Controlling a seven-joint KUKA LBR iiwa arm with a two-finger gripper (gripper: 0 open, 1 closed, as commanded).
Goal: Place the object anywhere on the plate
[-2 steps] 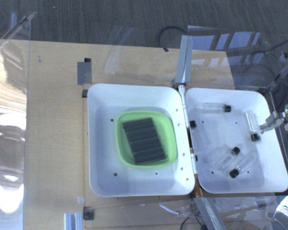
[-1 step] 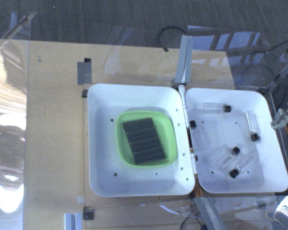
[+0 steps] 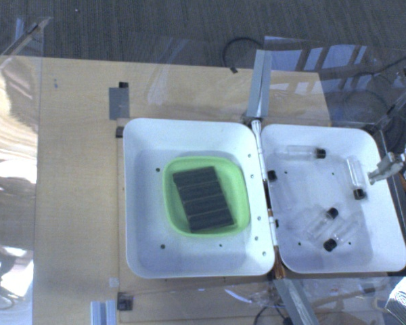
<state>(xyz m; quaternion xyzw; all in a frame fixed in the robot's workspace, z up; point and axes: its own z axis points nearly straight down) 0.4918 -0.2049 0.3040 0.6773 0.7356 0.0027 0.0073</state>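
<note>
A square green plate (image 3: 172, 181) sits in the middle of the left white bin (image 3: 142, 249). A dark grey ridged block (image 3: 203, 200) lies flat on the plate, turned slightly askew. Several clear vials with black caps lie in the right bin (image 3: 386, 249); one vial (image 3: 303, 153) is near its far wall and another (image 3: 354, 173) is near its right side. At the view's right edge, part of my gripper (image 3: 387, 170) pokes in over the right bin's right rim, beside that second vial. I see nothing held in it.
Two more vials (image 3: 319, 222) (image 3: 338, 238) lie at the front of the right bin. A small black piece (image 3: 271, 175) sits by the divider between the bins. A grey metal post (image 3: 259, 87) stands behind the bins on the wooden bench.
</note>
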